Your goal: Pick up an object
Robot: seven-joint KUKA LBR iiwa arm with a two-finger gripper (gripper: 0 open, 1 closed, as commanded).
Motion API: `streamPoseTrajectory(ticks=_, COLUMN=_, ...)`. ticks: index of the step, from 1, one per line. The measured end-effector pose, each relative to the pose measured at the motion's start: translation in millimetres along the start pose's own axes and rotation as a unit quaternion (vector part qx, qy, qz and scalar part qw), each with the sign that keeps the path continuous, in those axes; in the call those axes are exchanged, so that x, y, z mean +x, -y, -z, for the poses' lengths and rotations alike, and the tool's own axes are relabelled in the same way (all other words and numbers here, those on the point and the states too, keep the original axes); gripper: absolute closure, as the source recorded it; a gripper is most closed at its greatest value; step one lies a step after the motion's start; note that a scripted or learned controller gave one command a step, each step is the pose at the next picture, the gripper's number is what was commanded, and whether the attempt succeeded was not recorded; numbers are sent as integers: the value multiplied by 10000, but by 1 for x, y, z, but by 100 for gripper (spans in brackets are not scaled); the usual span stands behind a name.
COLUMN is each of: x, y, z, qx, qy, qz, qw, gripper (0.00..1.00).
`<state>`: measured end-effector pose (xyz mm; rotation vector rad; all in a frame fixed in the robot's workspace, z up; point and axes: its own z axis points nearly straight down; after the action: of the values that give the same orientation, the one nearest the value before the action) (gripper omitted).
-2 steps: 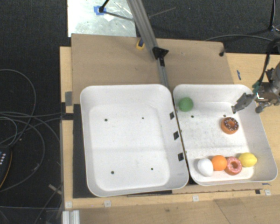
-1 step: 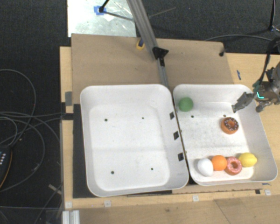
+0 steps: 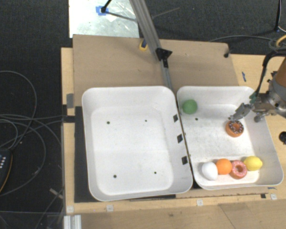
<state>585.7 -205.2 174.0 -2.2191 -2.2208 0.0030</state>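
Two white bins side by side on a worktop (image 3: 133, 61). In the right bin (image 3: 214, 104), gripper (image 3: 248, 112) poised just above a chocolate donut (image 3: 235, 128) (likely the target), fingers seemingly spread, nothing grasped. Other toys clustered along the near wall.

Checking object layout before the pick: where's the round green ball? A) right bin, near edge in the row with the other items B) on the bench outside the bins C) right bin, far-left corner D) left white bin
C: the round green ball sits alone at the far-left corner of the right white bin, apart from the row along the near edge holding the white egg-shaped object and orange ball.
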Motion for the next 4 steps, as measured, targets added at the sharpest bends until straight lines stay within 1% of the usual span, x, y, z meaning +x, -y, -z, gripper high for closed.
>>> streamPoseTrajectory(ticks=1, x=-3, y=8, z=-46, qx=3, qy=-4, qz=-2, qw=10000, gripper=0)
streamPoseTrajectory(ticks=2, x=-3, y=8, z=-85, qx=-6, qy=-2, qz=0, qw=10000, gripper=0)
streamPoseTrajectory(ticks=3, x=-3, y=6, z=-72, qx=-31, qy=5, qz=2, qw=10000, gripper=100)
streamPoseTrajectory(ticks=4, x=2, y=9, z=-9, qx=-46, qy=11, qz=19, qw=10000, gripper=100)
